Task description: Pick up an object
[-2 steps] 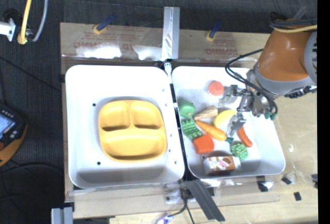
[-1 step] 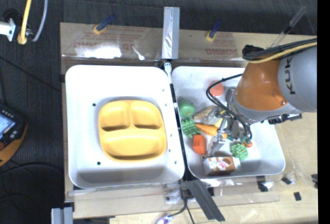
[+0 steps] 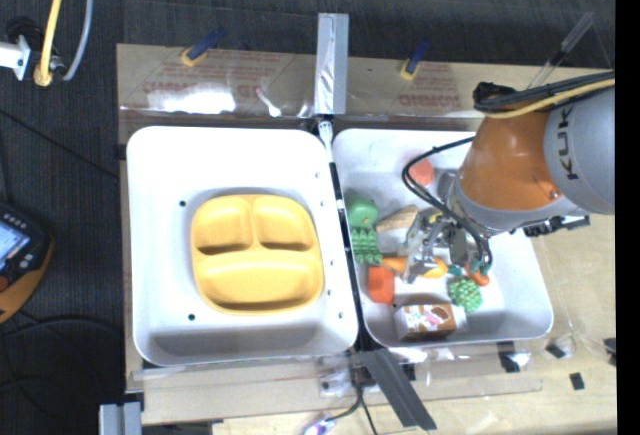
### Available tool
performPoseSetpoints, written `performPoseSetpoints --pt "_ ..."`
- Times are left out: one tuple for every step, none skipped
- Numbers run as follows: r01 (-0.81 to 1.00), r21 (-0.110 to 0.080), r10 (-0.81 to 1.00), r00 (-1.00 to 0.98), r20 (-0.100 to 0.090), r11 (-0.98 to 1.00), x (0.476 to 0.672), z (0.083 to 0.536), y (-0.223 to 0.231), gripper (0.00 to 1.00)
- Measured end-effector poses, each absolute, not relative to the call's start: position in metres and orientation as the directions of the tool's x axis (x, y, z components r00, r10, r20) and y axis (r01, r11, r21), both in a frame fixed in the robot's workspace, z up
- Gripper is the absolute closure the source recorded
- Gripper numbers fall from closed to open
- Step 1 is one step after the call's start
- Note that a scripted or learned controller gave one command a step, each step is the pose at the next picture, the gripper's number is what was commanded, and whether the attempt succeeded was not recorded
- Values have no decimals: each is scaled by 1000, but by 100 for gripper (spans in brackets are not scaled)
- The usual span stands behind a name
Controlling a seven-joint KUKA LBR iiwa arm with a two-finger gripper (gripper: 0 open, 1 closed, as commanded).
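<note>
The right bin (image 3: pixel 525 308) holds several small toys. A green piece (image 3: pixel 362 215) and a ribbed green piece (image 3: pixel 365 246) lie by its left wall, and an orange chunk (image 3: pixel 381 283) sits below them. A brown packet (image 3: pixel 428 319) lies near the front wall, with a bumpy green cluster (image 3: pixel 466 295) beside it. A beige item (image 3: pixel 398 219) and a red-orange ball (image 3: pixel 424 173) lie further back. My gripper (image 3: pixel 432 251) hangs low over the middle of this pile, just right of the beige item, and the arm hides what is beneath it.
In the left bin (image 3: pixel 160 163) lies a yellow divided tray (image 3: pixel 258 251). A metal strip (image 3: pixel 332 63) stands behind the wall between the two bins. Black cables (image 3: pixel 440 155) loop off the arm over the back of the right bin.
</note>
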State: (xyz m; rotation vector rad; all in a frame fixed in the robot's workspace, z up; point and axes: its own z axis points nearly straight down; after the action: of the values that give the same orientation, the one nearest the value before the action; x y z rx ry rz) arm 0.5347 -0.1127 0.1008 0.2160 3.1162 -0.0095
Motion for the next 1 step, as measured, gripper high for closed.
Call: performPoseSetpoints --pt "138 -5 137 -990 -18 990 535 101 -112 0"
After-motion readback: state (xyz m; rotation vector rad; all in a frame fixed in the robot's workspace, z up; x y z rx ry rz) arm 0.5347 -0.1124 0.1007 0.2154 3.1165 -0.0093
